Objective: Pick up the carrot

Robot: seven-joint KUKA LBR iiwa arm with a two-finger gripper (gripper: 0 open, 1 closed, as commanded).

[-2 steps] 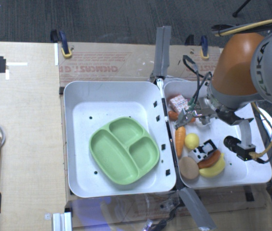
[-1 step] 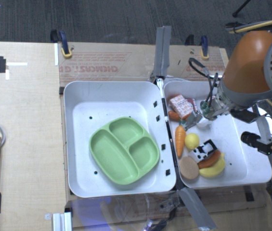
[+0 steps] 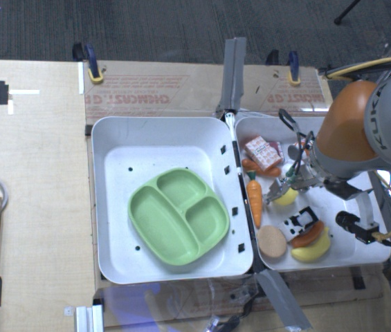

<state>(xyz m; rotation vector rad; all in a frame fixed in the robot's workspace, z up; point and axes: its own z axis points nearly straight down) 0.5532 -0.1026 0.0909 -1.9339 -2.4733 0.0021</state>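
While the grey arm (image 3: 361, 130) reaches in from the right over the right bin (image 3: 361, 258), its gripper (image 3: 283, 189) hangs low just right of the carrot (image 3: 255, 200), and whether that claw is spread or clenched cannot be told from this angle. That carrot lies lengthwise along the right bin's left wall, green top toward the far side, near a red-and-white packet (image 3: 263, 153), a yellow lemon-like piece (image 3: 286, 197), a tan round item (image 3: 273, 241) and a banana (image 3: 311, 249). A green divided plate (image 3: 178, 216) sits in the left bin (image 3: 112, 185).
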